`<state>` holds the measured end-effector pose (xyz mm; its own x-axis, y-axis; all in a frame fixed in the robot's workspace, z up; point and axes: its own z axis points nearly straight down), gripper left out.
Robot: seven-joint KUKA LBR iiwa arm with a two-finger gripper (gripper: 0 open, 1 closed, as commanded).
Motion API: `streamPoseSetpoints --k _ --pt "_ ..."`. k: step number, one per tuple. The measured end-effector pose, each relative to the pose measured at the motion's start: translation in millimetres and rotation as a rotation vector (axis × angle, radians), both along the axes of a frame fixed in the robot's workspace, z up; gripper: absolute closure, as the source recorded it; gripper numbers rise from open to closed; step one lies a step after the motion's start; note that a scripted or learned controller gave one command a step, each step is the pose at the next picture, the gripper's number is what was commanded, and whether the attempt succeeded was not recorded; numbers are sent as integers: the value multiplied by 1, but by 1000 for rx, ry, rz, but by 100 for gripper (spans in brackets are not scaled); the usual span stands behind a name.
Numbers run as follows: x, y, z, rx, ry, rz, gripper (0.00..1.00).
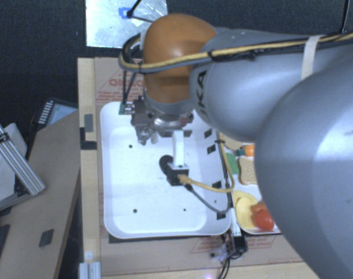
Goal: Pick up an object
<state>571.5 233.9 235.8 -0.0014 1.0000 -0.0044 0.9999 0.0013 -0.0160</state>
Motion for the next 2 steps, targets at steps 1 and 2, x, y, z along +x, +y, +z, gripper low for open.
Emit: streamPoseSetpoints --k 1,2 --pt "89 0 150 10 -37 2 100" --pt "97 0 311 11 -36 5 100"
